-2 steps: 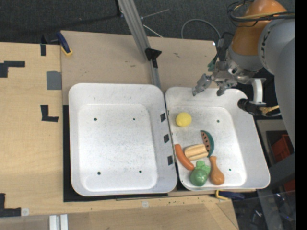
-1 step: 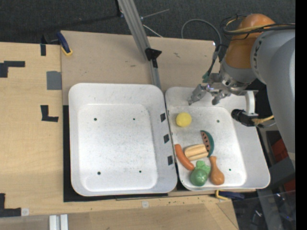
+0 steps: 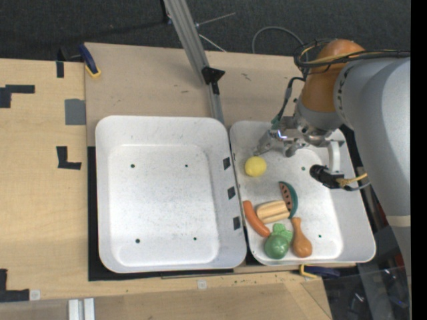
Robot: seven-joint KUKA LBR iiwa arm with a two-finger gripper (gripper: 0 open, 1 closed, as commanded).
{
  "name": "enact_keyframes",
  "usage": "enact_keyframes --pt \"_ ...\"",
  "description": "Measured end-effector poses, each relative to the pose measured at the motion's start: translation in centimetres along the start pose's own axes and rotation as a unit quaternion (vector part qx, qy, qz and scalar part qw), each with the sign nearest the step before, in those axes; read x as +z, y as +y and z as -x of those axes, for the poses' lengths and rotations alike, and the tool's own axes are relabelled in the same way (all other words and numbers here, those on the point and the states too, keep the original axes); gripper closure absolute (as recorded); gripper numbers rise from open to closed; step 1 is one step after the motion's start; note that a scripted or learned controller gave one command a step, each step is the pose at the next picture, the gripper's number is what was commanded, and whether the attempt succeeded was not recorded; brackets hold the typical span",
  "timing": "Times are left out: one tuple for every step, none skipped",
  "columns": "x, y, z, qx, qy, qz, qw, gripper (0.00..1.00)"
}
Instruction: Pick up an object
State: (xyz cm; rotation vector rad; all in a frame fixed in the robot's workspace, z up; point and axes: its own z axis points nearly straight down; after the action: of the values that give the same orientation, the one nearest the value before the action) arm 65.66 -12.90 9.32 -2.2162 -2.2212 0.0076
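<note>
Gripper [image 3: 277,141] over right bin [image 3: 353,235], far end; can't tell how wide it's open, nothing visibly held. Nearest obj: yellow ball [image 3: 255,167], just beside, toward the camera & slightly left.

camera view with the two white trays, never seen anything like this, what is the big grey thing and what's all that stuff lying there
The big grey thing is a robot arm with an orange band near its wrist, reaching in from the right. The one camera sits above the bench and looks down at a slant. At the arm's end is a small two-finger gripper, hanging over the far end of the right bin. I see nothing between its fingers.

The right bin holds toy food: a yellow lemon just below the gripper, then a watermelon slice, a bread roll, a carrot, green broccoli and an orange drumstick-like piece. Beside it lies the left bin.
</note>
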Motion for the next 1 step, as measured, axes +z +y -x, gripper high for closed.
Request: enact_keyframes --pt "-1.38 0.12 -0.02 -0.001 -0.001 0.002 1.0 1.0"
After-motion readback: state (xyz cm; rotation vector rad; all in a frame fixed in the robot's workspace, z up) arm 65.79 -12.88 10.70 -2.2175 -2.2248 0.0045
